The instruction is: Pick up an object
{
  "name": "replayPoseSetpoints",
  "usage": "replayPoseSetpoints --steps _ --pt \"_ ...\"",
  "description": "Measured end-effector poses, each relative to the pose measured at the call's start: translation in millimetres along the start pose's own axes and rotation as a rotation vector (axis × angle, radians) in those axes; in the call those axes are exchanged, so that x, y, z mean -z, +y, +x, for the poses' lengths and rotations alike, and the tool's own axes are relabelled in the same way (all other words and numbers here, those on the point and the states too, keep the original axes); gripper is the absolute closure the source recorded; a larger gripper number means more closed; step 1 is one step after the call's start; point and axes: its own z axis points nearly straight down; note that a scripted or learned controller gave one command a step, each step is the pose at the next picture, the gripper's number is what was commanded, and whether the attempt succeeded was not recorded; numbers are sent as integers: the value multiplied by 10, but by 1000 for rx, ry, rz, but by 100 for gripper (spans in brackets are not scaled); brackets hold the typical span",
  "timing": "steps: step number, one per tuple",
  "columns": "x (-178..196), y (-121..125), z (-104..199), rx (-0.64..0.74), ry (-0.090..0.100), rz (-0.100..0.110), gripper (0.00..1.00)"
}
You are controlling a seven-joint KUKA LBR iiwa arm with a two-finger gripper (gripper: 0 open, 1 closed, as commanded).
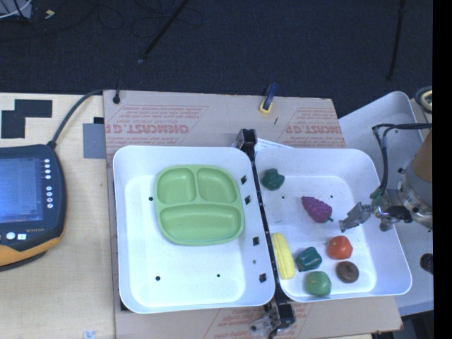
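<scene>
The right bin (367,162) holds several toy foods: a purple piece (316,208), a red tomato (340,246), a brown round piece (347,271), a green apple (318,282), a dark green pepper (308,258), a yellow corn cob (283,255) and a dark green piece (272,180). My gripper (364,209) reaches in from the right, over the bin's right side. It hangs just right of the purple piece and above the tomato. It looks open, with nothing between its fingers.
The left bin (134,274) carries a light green divided plate (198,205). A black divider (256,210) runs between the bins. A teach pendant (28,200) lies on the bench at far left. Black cables (385,147) loop near the arm.
</scene>
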Motion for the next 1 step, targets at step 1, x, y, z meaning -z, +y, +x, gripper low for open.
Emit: replayPoseSetpoints --steps 1 --pt "-597 -79 -29 -1 1 2 0"
